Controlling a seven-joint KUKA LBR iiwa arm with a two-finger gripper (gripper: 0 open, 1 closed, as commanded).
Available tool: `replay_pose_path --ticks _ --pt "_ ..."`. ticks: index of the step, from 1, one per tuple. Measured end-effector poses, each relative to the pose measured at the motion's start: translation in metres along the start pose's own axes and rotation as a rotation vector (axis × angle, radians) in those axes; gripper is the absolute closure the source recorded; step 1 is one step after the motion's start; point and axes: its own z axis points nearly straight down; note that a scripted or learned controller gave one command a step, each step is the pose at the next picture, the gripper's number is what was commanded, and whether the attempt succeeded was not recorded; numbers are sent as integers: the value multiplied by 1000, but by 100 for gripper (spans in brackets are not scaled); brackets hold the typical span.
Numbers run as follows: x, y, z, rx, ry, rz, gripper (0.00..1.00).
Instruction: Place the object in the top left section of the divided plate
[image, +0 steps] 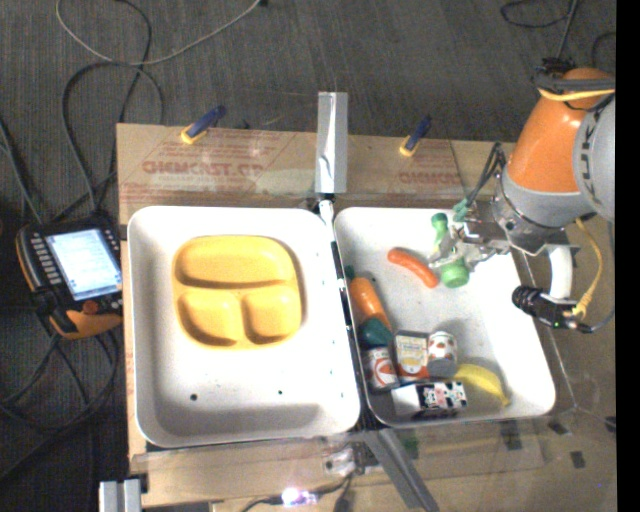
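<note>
A yellow divided plate (238, 289) lies in the left white bin (150, 400), with one wide section at the top and two smaller ones below. My gripper (466, 243) is over the upper part of the right bin (530, 400), at the end of the grey arm with its orange band (555, 130). A green object (449, 258) sits right at the gripper, with a green knob at its top end and a round green end below. Whether the gripper has it I cannot see. A red-orange sausage-shaped item (412, 266) lies just to the left.
The right bin also holds an orange carrot-like bottle (366, 300), small cans (412, 352), a black-and-white carton (435, 397) and a banana (482, 383) along its lower part. A tablet (72, 262) sits left of the bench. Clamps and a metal post stand at the back.
</note>
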Motion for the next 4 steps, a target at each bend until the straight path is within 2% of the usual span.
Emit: replay_pose_path --ticks 1,2,3,4 --pt "59 1 31 -2 5 -423 100" --pt "150 -8 36 -1 5 -361 100" --pt "223 -50 36 0 4 -408 100" --pt "221 -33 21 -1 5 -443 100"
